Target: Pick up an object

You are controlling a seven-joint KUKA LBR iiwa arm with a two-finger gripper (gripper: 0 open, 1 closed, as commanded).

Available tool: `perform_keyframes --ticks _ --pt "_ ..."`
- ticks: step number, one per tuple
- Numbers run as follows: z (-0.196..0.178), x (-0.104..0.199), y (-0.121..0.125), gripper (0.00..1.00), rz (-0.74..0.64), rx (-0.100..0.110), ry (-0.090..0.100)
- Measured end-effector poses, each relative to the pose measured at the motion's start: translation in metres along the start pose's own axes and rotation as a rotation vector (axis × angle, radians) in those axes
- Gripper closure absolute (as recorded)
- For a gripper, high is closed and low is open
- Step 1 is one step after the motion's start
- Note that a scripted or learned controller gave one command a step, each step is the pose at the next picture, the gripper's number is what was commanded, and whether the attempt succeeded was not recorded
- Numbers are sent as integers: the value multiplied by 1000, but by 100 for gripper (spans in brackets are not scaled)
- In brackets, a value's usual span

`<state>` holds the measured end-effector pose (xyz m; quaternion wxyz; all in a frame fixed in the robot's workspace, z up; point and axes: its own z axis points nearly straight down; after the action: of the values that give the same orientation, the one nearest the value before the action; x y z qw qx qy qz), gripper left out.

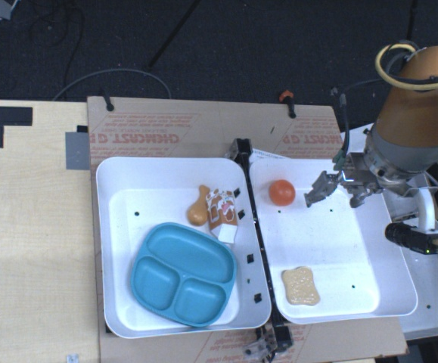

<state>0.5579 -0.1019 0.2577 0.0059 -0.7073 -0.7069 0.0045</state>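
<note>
Lowest in the frame, a beige slice of toast (301,286) lies flat near the front wall of the right-hand bin (389,301). Above it, at the right of the picture, the grey arm's two-finger pincer (340,190) hangs over the same bin with its fingers spread and nothing between them; one dark finger (318,189) points left toward an orange-red ball (282,192), which sits just beside it but apart, in the bin's upper left corner. Across the black divider (252,233) at frame centre, the left-hand bin (113,225) holds a blue three-compartment plate (182,274), tilted toward lower left and filling the bin's lower half. Touching the plate's upper right rim is a small red-and-white packet (222,210), with a tan drumstick-shaped toy (198,206) just to its left. Both bins rest on a cardboard sheet (203,131) printed with reversed red lettering.
</note>
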Motion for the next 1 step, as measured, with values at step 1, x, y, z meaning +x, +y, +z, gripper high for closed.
perform_keyframes --ticks 1 --pt "-6 0 2 0 -1 -11 -1"
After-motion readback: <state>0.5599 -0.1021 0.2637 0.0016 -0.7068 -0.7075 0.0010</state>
